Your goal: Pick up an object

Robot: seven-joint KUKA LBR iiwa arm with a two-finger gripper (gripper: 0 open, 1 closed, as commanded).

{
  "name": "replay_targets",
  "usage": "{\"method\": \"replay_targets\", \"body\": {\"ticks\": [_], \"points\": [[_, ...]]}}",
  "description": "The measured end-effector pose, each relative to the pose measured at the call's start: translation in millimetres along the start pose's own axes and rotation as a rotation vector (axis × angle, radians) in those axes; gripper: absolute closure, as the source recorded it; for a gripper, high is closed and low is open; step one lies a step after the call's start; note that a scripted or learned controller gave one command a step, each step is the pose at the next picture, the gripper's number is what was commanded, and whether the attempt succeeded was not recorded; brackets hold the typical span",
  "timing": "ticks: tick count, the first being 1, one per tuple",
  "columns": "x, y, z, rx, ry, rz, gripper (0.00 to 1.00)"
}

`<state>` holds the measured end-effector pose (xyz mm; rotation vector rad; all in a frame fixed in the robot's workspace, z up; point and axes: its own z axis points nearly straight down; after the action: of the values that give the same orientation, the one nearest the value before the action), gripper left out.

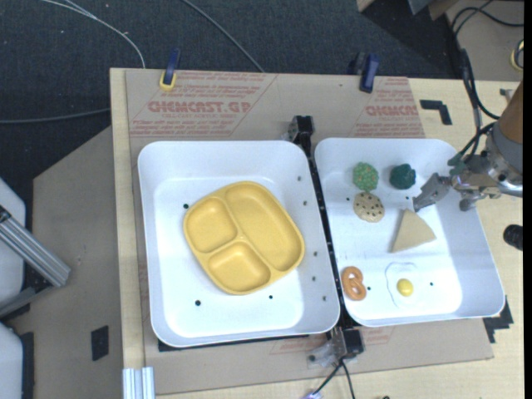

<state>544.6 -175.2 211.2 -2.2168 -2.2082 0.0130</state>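
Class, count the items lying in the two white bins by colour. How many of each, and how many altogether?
Yellow: 1, divided tray
Green: 2, light piece, dark piece
Tan: 2, cookie, wedge
Orange: 1, pretzel
White and yellow: 1, fried egg
Total: 7

Robotics lab: clamped bench board [249, 98], loose cables [100, 23], aluminium framing [29, 243].

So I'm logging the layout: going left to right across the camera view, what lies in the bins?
Yellow divided plate → pretzel → cookie → fried egg → cheese wedge → gripper.
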Motion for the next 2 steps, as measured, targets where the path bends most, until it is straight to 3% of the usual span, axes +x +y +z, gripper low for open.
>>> {"method": "replay_targets", "body": {"ticks": [1,2], "points": [[1,3,-8,-0.014,-0.003,-0.004,0.00],[1,-4,37,-0.009,-0.001,-0.003,0.00]]}}
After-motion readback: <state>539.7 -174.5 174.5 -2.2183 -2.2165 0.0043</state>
